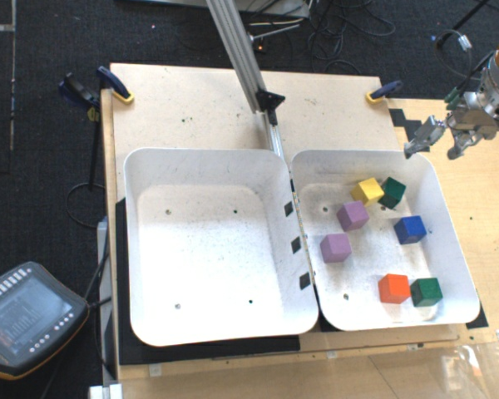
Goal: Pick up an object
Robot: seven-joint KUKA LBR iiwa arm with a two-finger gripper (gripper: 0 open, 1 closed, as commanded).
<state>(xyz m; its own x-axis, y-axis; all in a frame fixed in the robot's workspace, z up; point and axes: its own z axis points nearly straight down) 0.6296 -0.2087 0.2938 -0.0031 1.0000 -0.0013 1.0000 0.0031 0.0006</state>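
— Seven small cubes in the right bin [449, 223], all plain, matt, single-coloured: yellow cube [369, 190], dark green cube [392, 193], upper purple cube [353, 216], lower purple cube [335, 247], blue cube [410, 229], orange cube [393, 288], lower green cube [427, 291]

— Any long axis to speak of?

— None; equal-sided blocks, so no real pointing. Only a turn about the vertical: yellow and dark green cubes skewed against the bin's edges, touching each other near the bin's far edge; blue cube also slightly turned; orange and lower green cubes sitting squarer, side by side and touching near the front right corner

— And the purples?

— Toward the bin's middle, nearer its left edge, close but apart, upper one just beside the yellow cube

— Gripper?

— Gripper [440, 141] up beyond the right bin's far right corner, over the bench [191, 106] rather than over the bin floor. Two fingers spread apart, a clear gap between them, nothing in that gap

— Cubes relative to the jaws?

— All lying forward and to the left of them, none between them. Dark green cube nearest, then yellow and blue; orange and lower green well apart from them at the opposite end of the bin. Left bin [150, 189] alongside, sharing the middle edge with the right bin
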